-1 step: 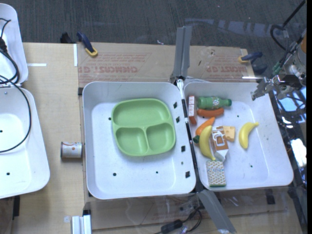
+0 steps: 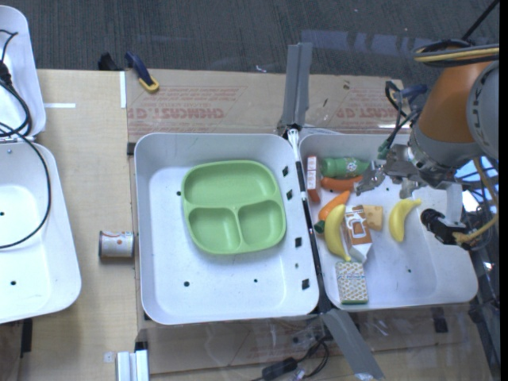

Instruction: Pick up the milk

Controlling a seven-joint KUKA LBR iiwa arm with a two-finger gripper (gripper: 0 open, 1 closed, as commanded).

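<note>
White milk carton (image 2: 358, 224) lies touching two bananas (image 2: 336, 227), so the gripper (image 2: 394, 175), whose opening I cannot tell, may catch fruit instead.

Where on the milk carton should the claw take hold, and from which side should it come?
Grip the milk carton across its two long sides, coming straight down. It lies flat, apparently resting partly on a banana, with bread close by, so a side approach looks blocked.
</note>
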